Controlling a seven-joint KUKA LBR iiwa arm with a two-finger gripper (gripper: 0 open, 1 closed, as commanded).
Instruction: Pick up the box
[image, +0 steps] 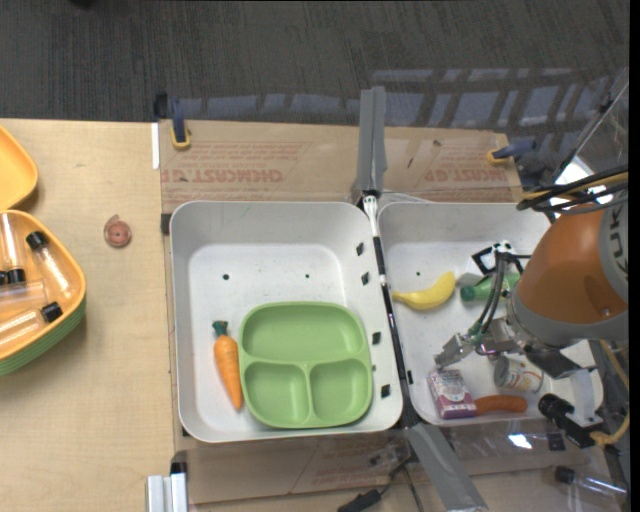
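Note:
The box (452, 392) is small, pink and white, and lies flat near the front edge of the right bin (420, 245). My gripper (468, 348) hangs just above and slightly behind the box, apart from it. The arm's orange band (572, 275) rises to the right of the gripper and covers the bin's right side. Nothing shows held in the gripper.
Right bin: a yellow banana (425, 294) at the middle, a green item (480, 289) beside it, a red-orange stick-shaped item (500, 404) and a small can (520, 378) right of the box. Left bin (200, 260): a green divided plate (303, 364) and a carrot (229, 368).

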